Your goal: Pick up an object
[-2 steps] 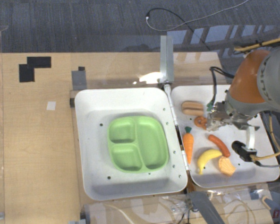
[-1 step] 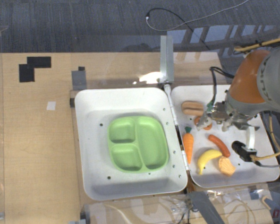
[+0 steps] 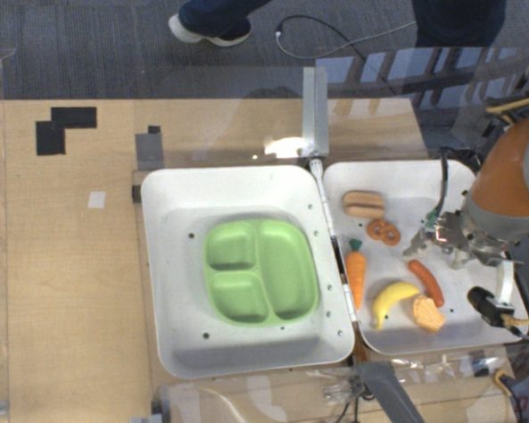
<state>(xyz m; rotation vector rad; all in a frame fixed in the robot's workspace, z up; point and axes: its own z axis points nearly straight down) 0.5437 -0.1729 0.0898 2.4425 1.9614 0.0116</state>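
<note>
Toys lie loose on the floor of the right bin [image 3: 459, 172], and none of them sits between the jaws [image 3: 437, 234]. Nearest is a red sausage [image 3: 425, 281], slanting down and to the right just below the jaws and apart from them. Left of the jaws, close by, lies a small brown pretzel [image 3: 384, 233], and above that a hot dog in a bun [image 3: 364, 204] near the bin's far wall. An orange carrot with a green top [image 3: 356, 275] lies lengthwise along the bin's left wall. A yellow banana [image 3: 391, 301] curves beside the carrot's lower end, and an orange wedge-shaped piece [image 3: 427, 314] sits just right of the banana, touching or nearly touching the sausage's lower tip.

How far the jaws stand open cannot be told; they are small and partly glared out under the wrist. The arm's orange band [image 3: 513, 182] shows at the right edge, above the bin's right side.

The left bin [image 3: 175, 283] holds a green divided plate [image 3: 259, 271] near its middle. Both bins rest on the pale wooden counter [image 3: 64, 290].
</note>
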